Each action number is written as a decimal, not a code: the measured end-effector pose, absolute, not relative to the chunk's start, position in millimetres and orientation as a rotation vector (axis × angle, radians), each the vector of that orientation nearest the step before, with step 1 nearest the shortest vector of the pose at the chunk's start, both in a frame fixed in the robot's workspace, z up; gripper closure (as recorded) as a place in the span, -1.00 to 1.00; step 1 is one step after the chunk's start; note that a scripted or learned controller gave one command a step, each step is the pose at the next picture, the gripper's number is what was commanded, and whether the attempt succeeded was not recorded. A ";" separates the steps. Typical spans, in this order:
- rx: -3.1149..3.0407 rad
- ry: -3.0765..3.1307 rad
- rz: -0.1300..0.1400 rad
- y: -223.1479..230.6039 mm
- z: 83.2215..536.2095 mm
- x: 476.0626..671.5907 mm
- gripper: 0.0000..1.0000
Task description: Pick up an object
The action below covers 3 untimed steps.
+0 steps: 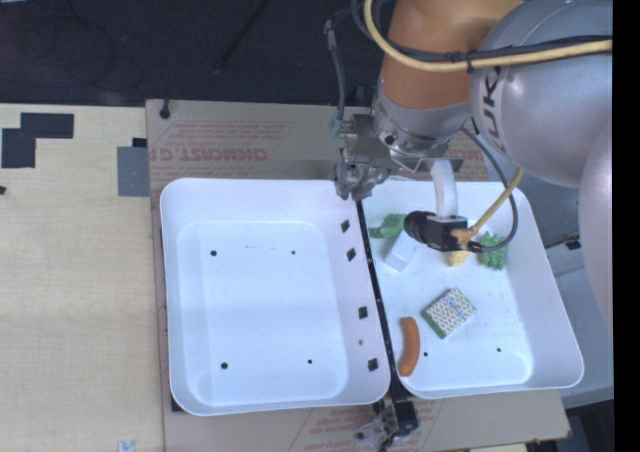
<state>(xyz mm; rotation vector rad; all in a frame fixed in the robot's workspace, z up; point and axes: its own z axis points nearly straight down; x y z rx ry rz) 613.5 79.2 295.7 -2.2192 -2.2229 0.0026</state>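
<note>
My gripper (pixel 356 183) hangs over the far end of the rim where the two bins meet, at the right bin's (pixel 540 340) back left corner. Several objects lie in the right bin. A green leafy piece (pixel 387 227) lies just below the gripper, with a small white block (pixel 402 253) beside it. Further right are a small yellow piece (pixel 457 258) and a second green piece (pixel 492 258). A green-and-white patterned pad (pixel 448 312) lies mid-bin. Near the front left of that bin is an orange sausage (pixel 408 345). I see nothing held in the gripper.
The left bin (pixel 180 270) sits beside the right one, and their rims meet in a dark seam (pixel 365 290). Brown cardboard (pixel 230 140) lies under both bins. The arm's large grey and orange body (pixel 470 30) overhangs the right bin's back edge.
</note>
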 end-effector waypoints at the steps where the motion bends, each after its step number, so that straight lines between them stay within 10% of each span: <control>1: -2.219 -2.215 0.012 54.3 272.8 543.7 1.00; 2: -2.225 -2.216 0.004 -12.3 301.5 516.2 1.00; 3: -2.220 -2.212 0.009 -57.9 229.4 474.6 1.00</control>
